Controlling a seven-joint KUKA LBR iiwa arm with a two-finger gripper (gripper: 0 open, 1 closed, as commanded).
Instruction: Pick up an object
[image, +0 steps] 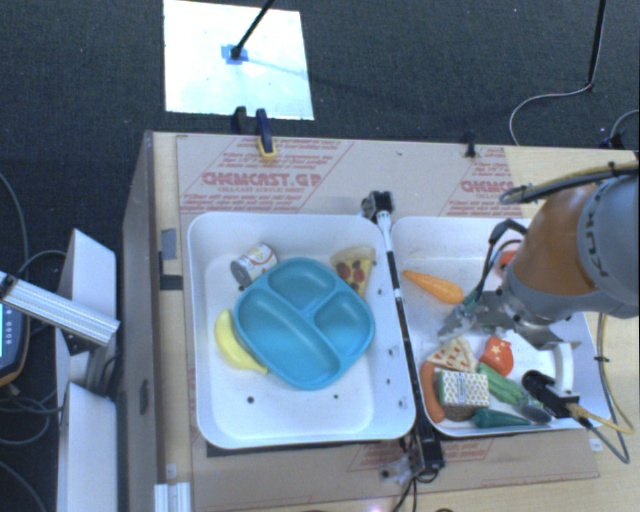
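Observation:
My gripper (462, 318) hangs low over the right bin (440, 240), in its middle. An orange carrot (434, 287) lies just to its upper left. Right below it sits a waffle-patterned wedge (452, 355), and a red strawberry-like piece (497, 354) lies to its lower right. At the bin's front are a sandwich block (461, 391), a reddish sausage (429, 388) and green vegetable pieces (505, 392). The arm hides the right part of the bin, where a red thing (509, 257) peeks out.
The left bin (215, 400) holds a blue divided plate (300, 322), a small tin can (252, 264), a pizza slice (353, 268) and a yellow banana (233, 342). A black-and-white divider bar (392, 290) runs between the bins.

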